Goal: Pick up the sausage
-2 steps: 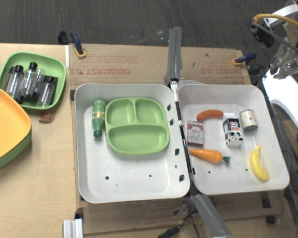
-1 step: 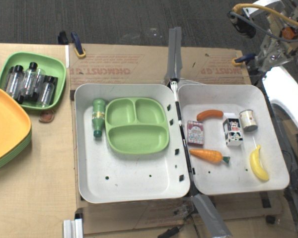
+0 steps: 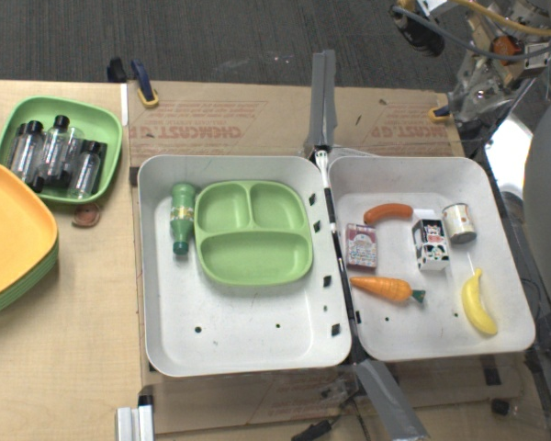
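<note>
sausage point(image 3: 387, 213) lies in the right bin point(image 3: 510, 246), near its back wall, untouched. left to right: green bottle point(image 3: 182, 217) and green divided tray point(image 3: 253, 231) in the left bin point(image 3: 248, 338); then card box point(image 3: 362, 246), carrot point(image 3: 384, 288), milk carton point(image 3: 431, 243), can point(image 3: 458, 223), banana point(image 3: 478, 305). arm hardware sits at upper right (gripper state cannot be told). step judged: approach not begun. next move calls for descent over the sausage, clear of the card box.
</note>
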You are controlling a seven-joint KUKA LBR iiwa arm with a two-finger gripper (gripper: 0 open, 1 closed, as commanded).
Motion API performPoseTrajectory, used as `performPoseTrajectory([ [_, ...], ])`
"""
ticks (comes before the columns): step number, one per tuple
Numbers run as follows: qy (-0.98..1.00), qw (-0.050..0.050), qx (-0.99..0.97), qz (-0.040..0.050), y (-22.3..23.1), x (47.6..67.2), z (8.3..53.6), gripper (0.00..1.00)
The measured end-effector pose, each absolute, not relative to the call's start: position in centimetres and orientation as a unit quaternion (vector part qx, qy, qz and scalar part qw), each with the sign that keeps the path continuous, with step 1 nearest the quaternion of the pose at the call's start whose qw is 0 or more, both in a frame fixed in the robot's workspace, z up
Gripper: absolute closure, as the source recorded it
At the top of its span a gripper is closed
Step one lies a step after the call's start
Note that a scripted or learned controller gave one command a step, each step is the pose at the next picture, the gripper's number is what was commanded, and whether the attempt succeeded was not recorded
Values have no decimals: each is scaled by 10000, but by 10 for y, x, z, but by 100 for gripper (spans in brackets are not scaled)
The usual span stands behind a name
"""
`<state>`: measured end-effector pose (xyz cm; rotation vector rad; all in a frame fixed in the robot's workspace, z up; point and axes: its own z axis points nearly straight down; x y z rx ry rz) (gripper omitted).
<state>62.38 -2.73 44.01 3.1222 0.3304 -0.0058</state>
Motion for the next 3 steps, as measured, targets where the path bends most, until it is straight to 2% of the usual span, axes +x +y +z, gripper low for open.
performPoseTrajectory([
  [1, 983, 12, 9952, -21, -5, 608, 440, 100],
  [2, 985, 11, 9951, -18, 19, 554, 441, 100],
  [3, 1008, 10, 9949, -31, -56, 594, 440, 100],
])
